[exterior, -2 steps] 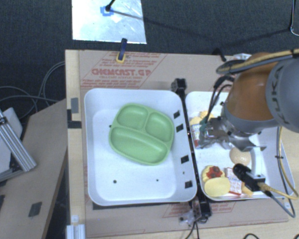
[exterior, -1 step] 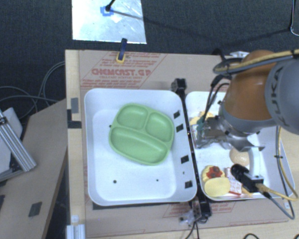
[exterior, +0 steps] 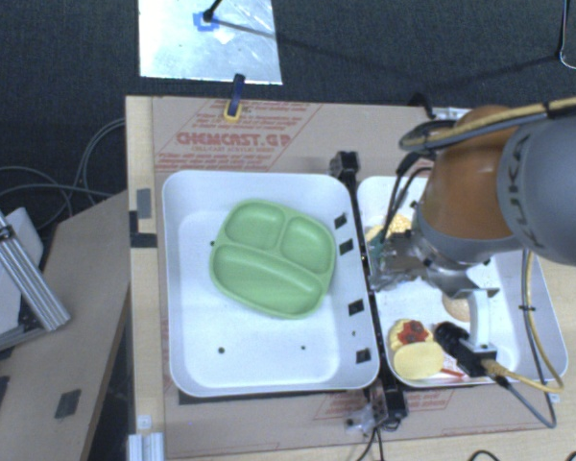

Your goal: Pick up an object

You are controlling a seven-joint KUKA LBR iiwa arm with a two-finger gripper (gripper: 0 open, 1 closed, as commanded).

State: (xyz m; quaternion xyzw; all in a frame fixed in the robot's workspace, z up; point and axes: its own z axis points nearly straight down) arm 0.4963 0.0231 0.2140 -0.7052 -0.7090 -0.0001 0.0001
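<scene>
Grey two-finger gripper (exterior: 396,262) low in right white bin (exterior: 547,339), grip unreadable; pale yellow rounded toy (exterior: 418,360) likely light, slippery—pinch across middle.

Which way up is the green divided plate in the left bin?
Right side up. The green divided plate lies flat on the left bin's floor, its three compartments facing up and holding nothing.

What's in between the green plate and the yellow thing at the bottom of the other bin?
In the camera view, the bins' side walls meet there, with black clips along them. Beyond these, only white bin floor separates the green plate from the yellow thing.
</scene>
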